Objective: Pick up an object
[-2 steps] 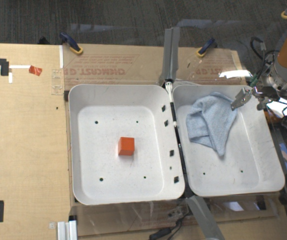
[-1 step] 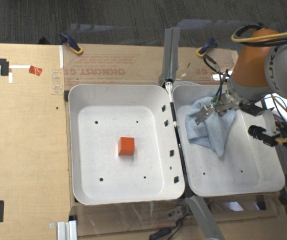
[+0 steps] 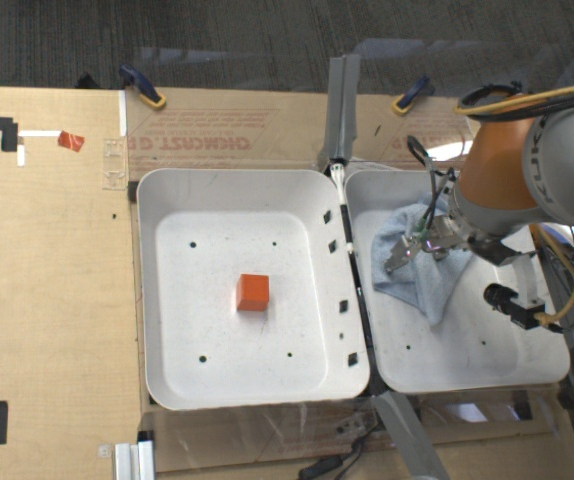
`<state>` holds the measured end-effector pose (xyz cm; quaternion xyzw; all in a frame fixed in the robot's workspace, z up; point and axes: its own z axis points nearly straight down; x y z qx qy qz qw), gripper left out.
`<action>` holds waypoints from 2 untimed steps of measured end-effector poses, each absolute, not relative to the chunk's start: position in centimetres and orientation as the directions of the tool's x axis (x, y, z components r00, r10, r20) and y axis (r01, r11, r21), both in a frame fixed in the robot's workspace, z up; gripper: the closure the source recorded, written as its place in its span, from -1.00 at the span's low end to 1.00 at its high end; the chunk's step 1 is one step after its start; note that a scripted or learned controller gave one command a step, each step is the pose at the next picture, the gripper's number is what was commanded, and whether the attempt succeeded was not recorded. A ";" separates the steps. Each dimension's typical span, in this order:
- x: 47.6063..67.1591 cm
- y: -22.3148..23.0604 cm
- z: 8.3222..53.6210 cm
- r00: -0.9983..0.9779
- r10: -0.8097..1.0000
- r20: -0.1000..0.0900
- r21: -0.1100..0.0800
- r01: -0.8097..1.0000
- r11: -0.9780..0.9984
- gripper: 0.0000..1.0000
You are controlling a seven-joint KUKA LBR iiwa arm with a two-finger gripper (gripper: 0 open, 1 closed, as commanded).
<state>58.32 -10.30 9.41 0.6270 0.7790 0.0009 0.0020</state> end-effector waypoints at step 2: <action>53.8 -10.2 21.1 0.226 0.974 -0.002 -0.003 0.974 -0.226 1.00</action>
